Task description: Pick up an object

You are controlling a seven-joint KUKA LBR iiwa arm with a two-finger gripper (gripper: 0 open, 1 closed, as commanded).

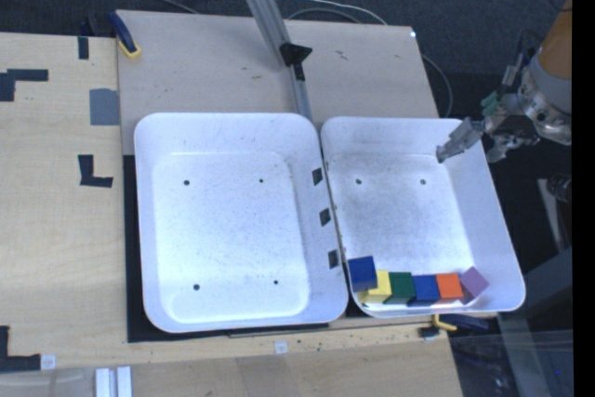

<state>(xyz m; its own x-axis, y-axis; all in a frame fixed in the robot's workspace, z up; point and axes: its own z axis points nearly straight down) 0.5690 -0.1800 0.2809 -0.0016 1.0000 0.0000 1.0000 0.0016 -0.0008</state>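
Right now we cannot tell how far apart the jaws stand — they show as a small grey shape over the far right rim of the right-hand bin, and we see nothing held in them. Outward from there, the blocks lie well apart from the jaws, packed in a row against that bin's near wall: a blue block riding on a yellow one, then green, blue, orange and purple. We judge the raised blue block the best target — its sides look free of neighbours, so we should come straight down on it.
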